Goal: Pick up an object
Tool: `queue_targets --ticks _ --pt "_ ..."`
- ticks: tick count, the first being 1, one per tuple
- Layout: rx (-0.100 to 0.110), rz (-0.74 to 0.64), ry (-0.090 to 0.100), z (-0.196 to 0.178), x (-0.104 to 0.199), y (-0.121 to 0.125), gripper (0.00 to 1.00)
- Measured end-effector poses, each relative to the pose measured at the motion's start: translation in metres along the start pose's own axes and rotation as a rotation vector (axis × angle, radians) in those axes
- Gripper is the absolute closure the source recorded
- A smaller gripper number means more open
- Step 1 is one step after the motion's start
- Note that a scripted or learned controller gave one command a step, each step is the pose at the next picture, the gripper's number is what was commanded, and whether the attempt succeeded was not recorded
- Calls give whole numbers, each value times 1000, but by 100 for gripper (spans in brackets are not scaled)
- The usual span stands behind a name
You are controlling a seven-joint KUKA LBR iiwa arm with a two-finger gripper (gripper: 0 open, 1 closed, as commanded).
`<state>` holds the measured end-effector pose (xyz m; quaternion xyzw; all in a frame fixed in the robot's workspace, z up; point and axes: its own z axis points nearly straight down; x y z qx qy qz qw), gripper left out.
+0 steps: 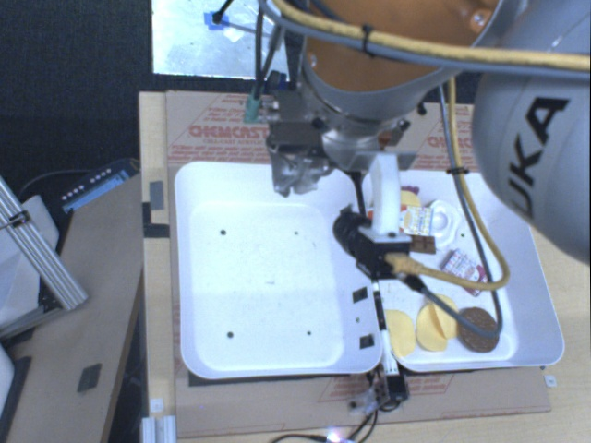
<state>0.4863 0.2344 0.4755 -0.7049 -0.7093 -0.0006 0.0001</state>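
My gripper (296, 175) hangs over the far edge of the left white bin (187, 275), near the wall it shares with the right bin (543, 332). It is a grey metal block under the orange wrist band, and I see nothing in it. In the right bin lie two pale yellow rounded pieces (403, 332) (435, 326), a brown disc (478, 329), a small pink and white packet (462, 266) and a white ring-shaped item with a label (432, 220). The arm hides part of that bin's far side.
Both bins rest on a brown cardboard sheet (217, 129) on the bench. Small black clips (361, 295) sit along the divide between the bins. A slanted metal rail (42, 257) and a blue-edged device (97, 183) lie to the left, off the bins.
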Motion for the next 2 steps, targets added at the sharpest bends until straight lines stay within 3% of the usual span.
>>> queue_targets --ticks 2 --pt "0 0 0 14 0 0 100"
